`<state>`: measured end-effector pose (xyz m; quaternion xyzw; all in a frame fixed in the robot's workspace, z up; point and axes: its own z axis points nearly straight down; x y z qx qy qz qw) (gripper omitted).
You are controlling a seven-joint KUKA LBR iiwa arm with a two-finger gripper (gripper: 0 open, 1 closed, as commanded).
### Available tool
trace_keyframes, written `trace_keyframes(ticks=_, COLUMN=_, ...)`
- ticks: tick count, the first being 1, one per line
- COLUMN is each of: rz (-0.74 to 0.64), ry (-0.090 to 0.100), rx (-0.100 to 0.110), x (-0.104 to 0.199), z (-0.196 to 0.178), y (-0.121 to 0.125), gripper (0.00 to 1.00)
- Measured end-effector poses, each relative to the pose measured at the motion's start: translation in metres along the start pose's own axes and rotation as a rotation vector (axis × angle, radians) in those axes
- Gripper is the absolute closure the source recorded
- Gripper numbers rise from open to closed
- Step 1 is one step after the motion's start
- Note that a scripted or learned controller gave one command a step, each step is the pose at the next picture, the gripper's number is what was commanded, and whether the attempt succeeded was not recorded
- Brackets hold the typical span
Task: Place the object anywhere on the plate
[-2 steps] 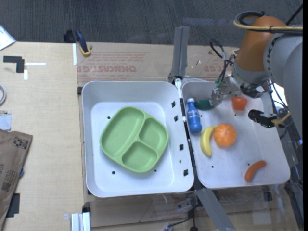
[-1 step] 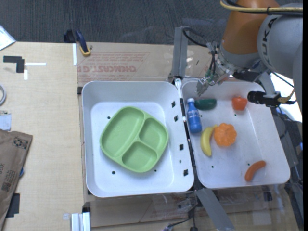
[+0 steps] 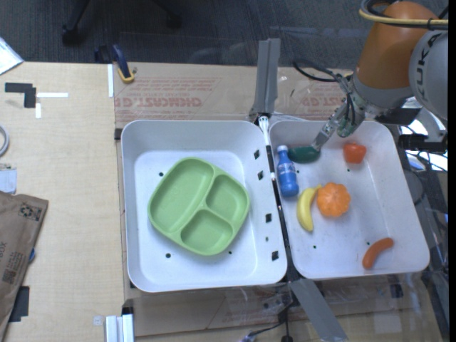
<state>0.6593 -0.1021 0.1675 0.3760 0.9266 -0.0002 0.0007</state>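
Two shallow white bins sit side by side: the left bin (image 3: 135, 205) and the right bin (image 3: 406, 212). The left bin carries one green plate (image 3: 199, 206) with three compartments. The right bin carries six things: one blue bottle (image 3: 286, 171), one banana (image 3: 306, 209), one orange (image 3: 333, 199), one dark green object (image 3: 305, 154), one small red-orange object (image 3: 354, 152) and one orange sausage-shaped object (image 3: 377, 253).

Red printing runs across the cardboard sheet (image 3: 192, 91) lying under the two bins, upside down from here; it seems to read "CHEMCAST GP", though the letters are faint. On the brown paper bag (image 3: 18, 241) at the left edge sits a small recycling sign. The blue bottle's (image 3: 286, 172) label is too small to read.
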Motion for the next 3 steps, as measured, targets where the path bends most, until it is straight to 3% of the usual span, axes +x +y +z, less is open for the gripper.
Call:
trace_keyframes(ticks=1, rz=-0.293, ry=-0.002, rx=-0.002, x=-0.042, z=0.013, y=-0.053, gripper=1.00)
trace_keyframes(ticks=2, rz=-0.555, ry=-0.001, rx=-0.002, x=0.052, z=0.075, y=-0.048, gripper=1.00)
trace_keyframes(ticks=3, rz=-0.418, ry=-0.001, rx=-0.001, x=0.126, z=-0.024, y=0.052, gripper=1.00)
